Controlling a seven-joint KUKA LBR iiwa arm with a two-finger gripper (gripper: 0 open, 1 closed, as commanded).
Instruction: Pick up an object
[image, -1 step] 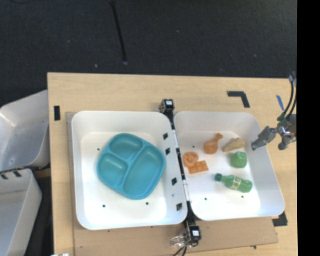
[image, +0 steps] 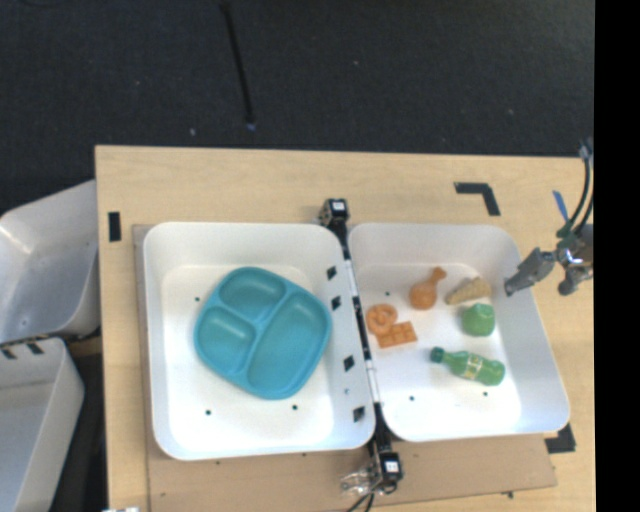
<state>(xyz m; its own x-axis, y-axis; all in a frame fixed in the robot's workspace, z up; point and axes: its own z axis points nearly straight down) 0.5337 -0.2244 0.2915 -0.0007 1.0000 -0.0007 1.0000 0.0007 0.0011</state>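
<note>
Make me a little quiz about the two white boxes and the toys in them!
1. True or false: the blue plate lies in the left bin.
2. Which toy lies closest to the gripper? A) green bottle B) tan wedge C) orange waffle
3. What colour is the round toy just below the wedge?

Key: 1 true; 2 B; 3 green.
</note>
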